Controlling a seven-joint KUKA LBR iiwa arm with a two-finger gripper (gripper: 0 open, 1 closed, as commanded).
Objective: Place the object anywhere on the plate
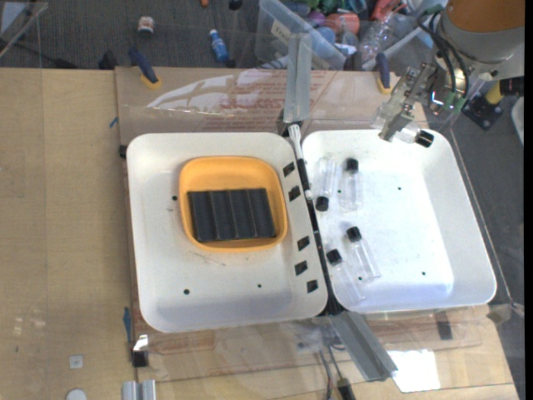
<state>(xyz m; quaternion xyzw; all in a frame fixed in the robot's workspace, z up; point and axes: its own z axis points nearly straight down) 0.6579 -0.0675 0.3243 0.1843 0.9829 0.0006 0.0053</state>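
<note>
The gripper [398, 117] hovers over the right bin's [433, 223] far edge, whether spread I cannot tell, apparently pre-grasp: next it must descend onto a clear vial [360, 252] and carry it to the yellow plate [231, 202].

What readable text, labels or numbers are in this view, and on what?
None can be read.
Clear plastic sheet behind the bins: faint reddish print, too blurred to read.
Small clear vials in the right bin: no legible labels.
Orange plate and the dark ridged block on it: no markings seen.
Gripper: no lettering legible.
</note>
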